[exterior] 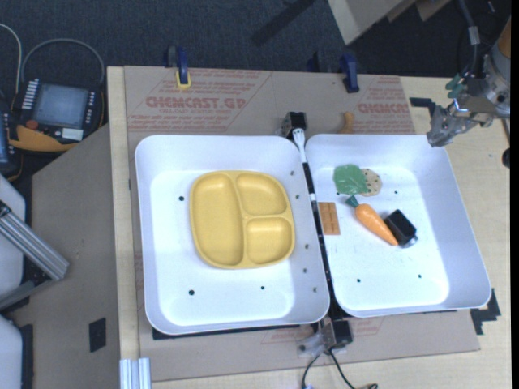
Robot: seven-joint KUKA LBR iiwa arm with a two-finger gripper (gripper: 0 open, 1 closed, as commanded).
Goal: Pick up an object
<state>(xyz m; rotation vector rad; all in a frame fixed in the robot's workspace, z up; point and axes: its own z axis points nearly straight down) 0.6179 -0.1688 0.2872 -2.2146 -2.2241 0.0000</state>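
My two-finger gripper point(444, 132) hung over the far right corner of the right-hand shallow white bin point(430, 294), just at its rim, with nothing between it and the bench that I could count as held. Whether it was parted or closed I could not tell; it showed too small and blurred against the bin's edge.

What I was after lay below and to the left of me, well apart: a small orange plastic carrot point(375, 223) with a green leafy top point(350, 180), in the middle of that same bin. Its long axis ran on a slant, leaf end toward the far left, tip toward the near right, where it touched a small black block point(401, 227). A pale speckled round piece point(372, 183) sat just beside the leaves. I judged the approach would have to cross that slant.

The yellow divided plastic plate point(242, 217) lay in the left-hand white bin point(162, 241).
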